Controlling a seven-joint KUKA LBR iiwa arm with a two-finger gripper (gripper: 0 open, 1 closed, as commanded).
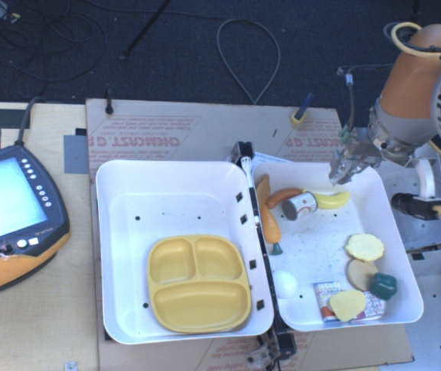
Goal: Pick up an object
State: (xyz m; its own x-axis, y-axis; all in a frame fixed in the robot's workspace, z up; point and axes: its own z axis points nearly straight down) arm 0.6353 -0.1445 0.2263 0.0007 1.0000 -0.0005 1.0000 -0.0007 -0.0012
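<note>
two white bins sit side by side on the bench [166, 126], touching along a black clip strip. the left bin [120, 199] holds one thing: a yellow tray [198, 282] with three compartments, lying flat toward the bin's near side. the right bin [401, 284] holds the loose things. along its left wall lies one carrot [269, 221], its green tip toward the near side. beside it, at the far end, are one orange sausage [280, 198], one small can [303, 205] on its side, and one banana [331, 200], the three close together and seemingly touching. near the right wall are three round slices: one pale yellow [364, 246], one tan [361, 273] just below it, and one yellow [347, 304] lying on a flat packet [330, 298]. one green pepper [383, 286] sits beside the tan slice. one white ball [286, 284] rests by the left wall. the jaws [346, 168] hang above the bin's far right corner, just beyond the banana, with nothing visible between them; whether they stand open or closed cannot be told. one tablet [8, 215] lies well to the left.
</note>
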